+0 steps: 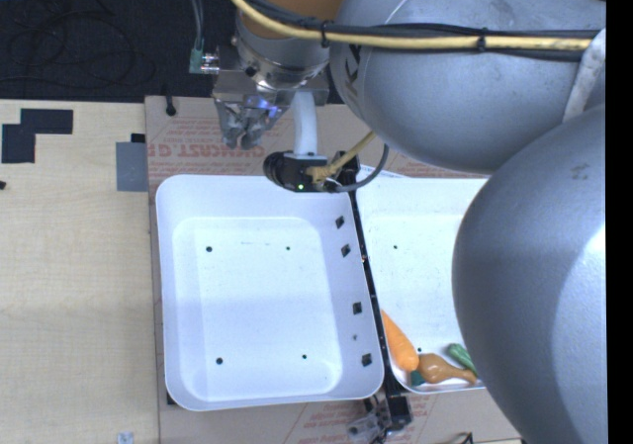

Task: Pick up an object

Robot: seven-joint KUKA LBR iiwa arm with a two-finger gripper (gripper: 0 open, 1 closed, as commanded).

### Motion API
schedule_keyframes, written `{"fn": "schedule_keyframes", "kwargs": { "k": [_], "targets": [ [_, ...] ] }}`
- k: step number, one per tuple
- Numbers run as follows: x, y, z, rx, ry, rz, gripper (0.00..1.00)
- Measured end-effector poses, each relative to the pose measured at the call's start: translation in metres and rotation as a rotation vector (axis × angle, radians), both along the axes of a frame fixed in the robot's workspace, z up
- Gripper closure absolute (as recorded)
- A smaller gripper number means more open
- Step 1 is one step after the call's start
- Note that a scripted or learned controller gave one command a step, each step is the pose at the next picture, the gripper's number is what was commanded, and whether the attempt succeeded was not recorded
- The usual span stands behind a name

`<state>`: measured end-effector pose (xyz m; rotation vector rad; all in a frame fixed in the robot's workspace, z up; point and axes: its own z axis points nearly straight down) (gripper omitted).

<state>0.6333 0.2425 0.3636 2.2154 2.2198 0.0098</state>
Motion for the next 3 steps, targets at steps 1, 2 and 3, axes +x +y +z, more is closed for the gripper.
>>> {"fn": "schedule_keyframes", "kwargs": {
  "k": [1,2,3],
  "targets": [
    [-0.085,-0.065,-0.102,-0.007,0.027,-0.006,1.00],
    [-0.086,-0.013,-0.252,-0.006,0.029,0.000,1.00],
    [-0.139,-0.056,-0.047,0.005,-0.003,-0.002,1.00]
  ]
}}
